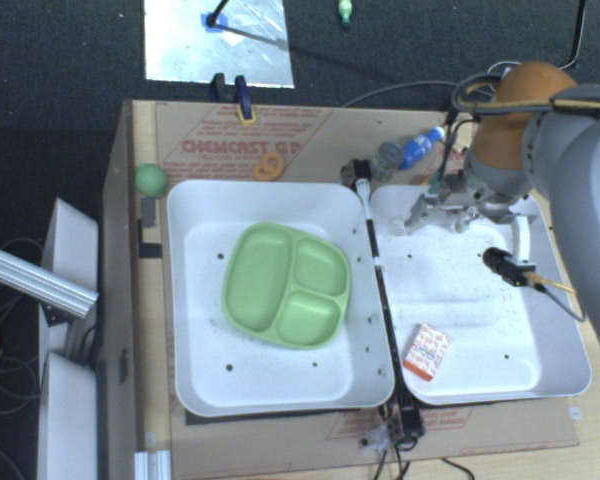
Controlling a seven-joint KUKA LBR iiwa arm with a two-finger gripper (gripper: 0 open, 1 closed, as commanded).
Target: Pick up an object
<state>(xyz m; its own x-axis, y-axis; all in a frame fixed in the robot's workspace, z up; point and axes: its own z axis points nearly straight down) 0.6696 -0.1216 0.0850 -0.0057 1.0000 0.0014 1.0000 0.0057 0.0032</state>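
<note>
Gripper point(442, 214) hangs low over the far-left corner of the right bin point(480, 333), close to the far wall; open or closed: cannot tell at this angle; nothing is seen held in it.

Candidate objects: a small orange-and-white packet point(426, 351) lies flat near the right bin's near-left corner, just beside the divider between the bins, well apart from the gripper; a green divided plate point(285, 285) sits mid-floor in the left bin point(205, 373), rim up. A blue bottle point(417, 150) lies on the bench beyond the right bin's far edge, outside both bins; judged not a target.

Judgement: the floor under the gripper looks bare, so closing here would likely catch nothing; the step in hand is the approach, not the grasp.

To do it well: travel toward the near-left corner and centre over the packet before descending; the packet is thin and flat, so come straight down to the floor and align the jaws across its short side; keep off the divider wall, which crowds it on one side. The plate is the harder choice; broad and shallow, it offers only its rim; a pinch there may slip.
</note>
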